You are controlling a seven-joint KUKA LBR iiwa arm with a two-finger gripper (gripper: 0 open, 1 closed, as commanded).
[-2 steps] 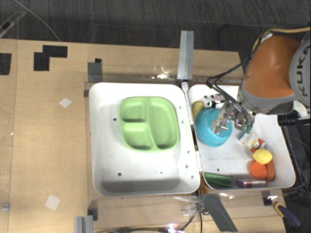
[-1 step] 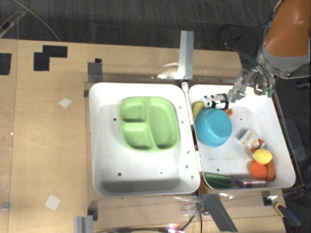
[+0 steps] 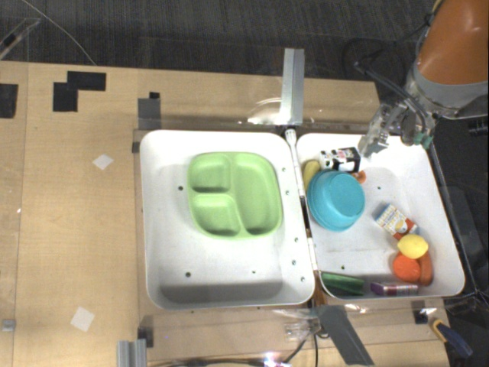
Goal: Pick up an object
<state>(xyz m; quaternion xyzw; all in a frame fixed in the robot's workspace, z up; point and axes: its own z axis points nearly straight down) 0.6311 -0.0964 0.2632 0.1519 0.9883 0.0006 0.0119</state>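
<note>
Presently: the metal two-finger gripper (image 3: 377,140) hangs over the twelve-o'clock rim of the right shallow white bin (image 3: 439,197), nothing visibly between its fingers; how far they stand apart cannot be told. Nearest item, at its eight o'clock: a small black-and-white figure toy (image 3: 341,160), lying just beside the rim of an upturned turquoise plastic bowl (image 3: 336,199) and a yellow banana-like piece (image 3: 309,172) at the bowl's ten o'clock. Toward five o'clock from the bowl: a small printed carton (image 3: 391,219), then a yellow lemon-shaped toy (image 3: 412,245) touching an orange round toy (image 3: 407,267). Along the bin's six-o'clock wall: a dark green elongated item (image 3: 341,284) and a purple marker-like stick (image 3: 393,287). Left shallow white bin (image 3: 164,212): one light green compartmented plastic tray (image 3: 232,193). Handling note: the figure toy seems the shortest reach, yet it crowds the bowl; the carton stands more apart and should admit fingers on both sides. A straight descent, centred over the chosen piece, would likely serve best.
</note>
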